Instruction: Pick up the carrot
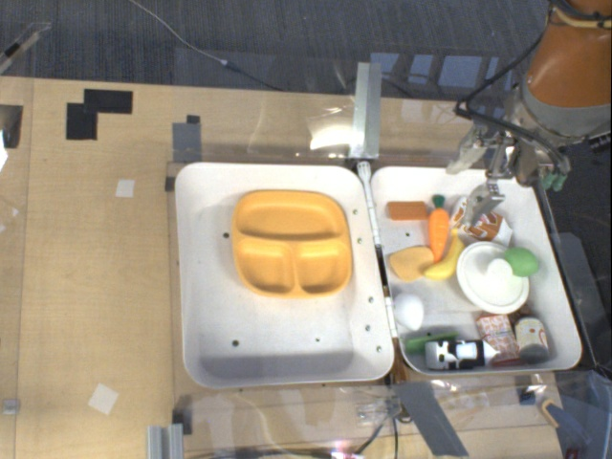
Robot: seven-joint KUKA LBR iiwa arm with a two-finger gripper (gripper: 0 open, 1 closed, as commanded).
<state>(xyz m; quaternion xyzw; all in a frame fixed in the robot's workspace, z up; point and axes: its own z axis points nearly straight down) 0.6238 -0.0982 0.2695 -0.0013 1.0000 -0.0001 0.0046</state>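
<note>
Carrot point(438, 231) lying in right bin point(559, 285), gripper point(490, 195) poised just beside it, grip unclear, labels unreadable

Wooden bench point(86, 285), dark carpet floor point(268, 12)

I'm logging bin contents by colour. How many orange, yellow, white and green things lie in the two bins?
Orange: 1, the carrot
Yellow: 2, the divided tray and banana
White: 2, the bowl and egg
Green: 1, the ball
Total: 6
</note>
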